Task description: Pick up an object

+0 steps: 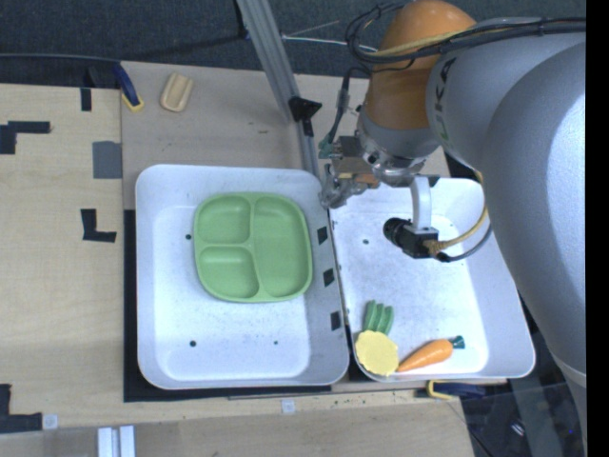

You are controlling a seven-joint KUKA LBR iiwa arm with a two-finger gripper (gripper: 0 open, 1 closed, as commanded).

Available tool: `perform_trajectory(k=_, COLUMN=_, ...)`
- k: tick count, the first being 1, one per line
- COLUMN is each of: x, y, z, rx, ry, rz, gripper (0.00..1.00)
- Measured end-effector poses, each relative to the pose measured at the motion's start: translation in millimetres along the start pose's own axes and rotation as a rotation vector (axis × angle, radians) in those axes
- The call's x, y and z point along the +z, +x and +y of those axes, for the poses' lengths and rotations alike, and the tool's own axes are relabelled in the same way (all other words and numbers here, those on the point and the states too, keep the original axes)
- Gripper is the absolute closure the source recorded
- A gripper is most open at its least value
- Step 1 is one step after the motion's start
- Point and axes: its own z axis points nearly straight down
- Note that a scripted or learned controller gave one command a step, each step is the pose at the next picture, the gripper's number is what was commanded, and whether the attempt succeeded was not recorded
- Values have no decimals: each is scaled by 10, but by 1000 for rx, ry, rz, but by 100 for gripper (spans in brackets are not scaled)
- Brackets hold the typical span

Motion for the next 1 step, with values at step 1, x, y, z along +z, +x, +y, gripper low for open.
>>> perform_trajectory(k=1, x=-41, y=516, z=118, rx=0, ry=1, rz=1, gripper=100)
